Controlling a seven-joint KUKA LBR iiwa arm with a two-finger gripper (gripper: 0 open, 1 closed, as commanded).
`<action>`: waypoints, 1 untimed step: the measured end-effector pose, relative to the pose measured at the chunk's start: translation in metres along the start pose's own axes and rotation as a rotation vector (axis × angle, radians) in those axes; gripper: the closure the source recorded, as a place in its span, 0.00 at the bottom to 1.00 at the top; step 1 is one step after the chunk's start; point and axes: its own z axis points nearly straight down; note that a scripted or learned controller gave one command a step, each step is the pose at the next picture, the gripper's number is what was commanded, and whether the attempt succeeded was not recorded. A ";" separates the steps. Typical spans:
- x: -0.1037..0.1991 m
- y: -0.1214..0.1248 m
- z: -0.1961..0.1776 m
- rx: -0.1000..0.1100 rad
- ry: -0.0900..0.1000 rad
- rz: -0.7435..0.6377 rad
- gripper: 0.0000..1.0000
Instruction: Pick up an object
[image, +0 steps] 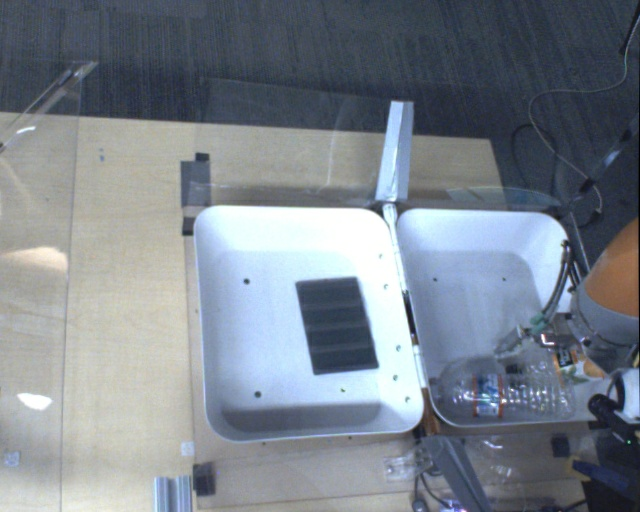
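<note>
The gripper (530, 345) hangs over the clear plastic bottle (505, 393) in the right white bin (470, 240). I cannot tell its finger opening. It should descend centred across the bottle's round body.

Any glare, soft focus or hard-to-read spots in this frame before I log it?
Camera view: lighting is even; a pale reflection patch sits on the clear sheet at left. The dark ridged pad in the left bin reads crisply. The clear plastic bottle in the right bin blends into the white floor, and the gripper beside it is small and blurred.
</note>
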 end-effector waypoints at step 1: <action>0.062 0.013 -0.001 -0.006 -0.002 -0.256 0.00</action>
